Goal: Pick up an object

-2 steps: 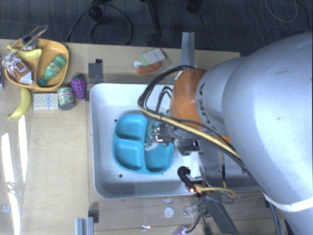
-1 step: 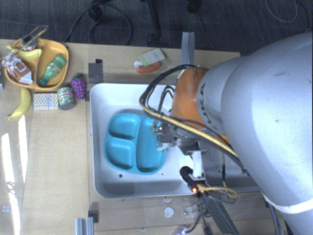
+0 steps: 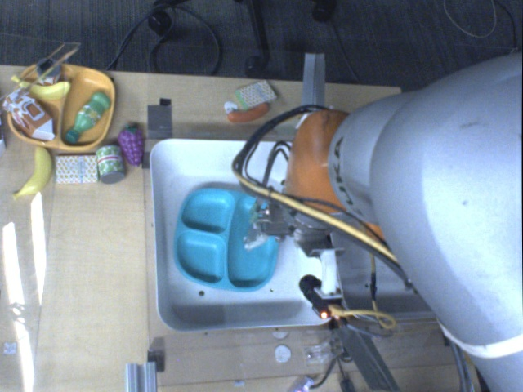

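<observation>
On the bench's (image 3: 90,300) far left sit a yellow bowl (image 3: 91,84) holding a green bottle (image 3: 86,117), a banana (image 3: 34,174), a small can (image 3: 109,162) and toy grapes (image 3: 131,144). In the white bin (image 3: 163,219) lies a blue divided tray (image 3: 221,237). The end effector (image 3: 263,225) hovers at its right rim; whether it grips I cannot tell. A clean pinch on that thin rim looks best. The arm's cables (image 3: 270,188) crowd the spot.
</observation>
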`<state>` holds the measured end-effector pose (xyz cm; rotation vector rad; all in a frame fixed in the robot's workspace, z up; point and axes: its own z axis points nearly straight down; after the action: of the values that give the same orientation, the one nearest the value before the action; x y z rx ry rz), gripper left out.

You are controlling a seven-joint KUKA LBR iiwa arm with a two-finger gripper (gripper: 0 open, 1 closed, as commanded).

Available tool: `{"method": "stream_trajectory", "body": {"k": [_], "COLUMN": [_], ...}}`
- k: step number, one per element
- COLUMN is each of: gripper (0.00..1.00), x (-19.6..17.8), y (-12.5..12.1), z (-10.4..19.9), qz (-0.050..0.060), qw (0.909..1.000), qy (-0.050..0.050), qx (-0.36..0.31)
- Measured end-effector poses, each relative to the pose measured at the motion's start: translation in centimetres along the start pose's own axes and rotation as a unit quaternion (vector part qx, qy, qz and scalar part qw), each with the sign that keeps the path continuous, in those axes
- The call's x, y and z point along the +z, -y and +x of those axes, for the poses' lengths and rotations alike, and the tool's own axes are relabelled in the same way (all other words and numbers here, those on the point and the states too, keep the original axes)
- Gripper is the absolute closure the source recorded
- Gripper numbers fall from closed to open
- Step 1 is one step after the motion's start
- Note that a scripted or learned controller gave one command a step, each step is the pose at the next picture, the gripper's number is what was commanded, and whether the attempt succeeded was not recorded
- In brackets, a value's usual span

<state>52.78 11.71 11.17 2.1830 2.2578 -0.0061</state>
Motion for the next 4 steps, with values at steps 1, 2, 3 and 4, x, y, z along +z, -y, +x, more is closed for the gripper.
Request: {"method": "stream_trajectory", "body": {"k": [1, 2, 3, 4], "gripper": [1.00, 1.00, 0.00, 1.00], "x": [-0.4, 0.8, 0.8, 0.5], "y": [0.1, 1.6, 1.7, 1.8], "z": [0.0, 3.2, 3.7, 2.5], "qz": [0.004, -0.002, -0.001, 0.003], "qw": [1.0000, 0.9997, 0.9996, 0.9998], "qy": [0.001, 0.001, -0.001, 0.008], "qx": [0.000, -0.024, -0.027, -0.020]}}
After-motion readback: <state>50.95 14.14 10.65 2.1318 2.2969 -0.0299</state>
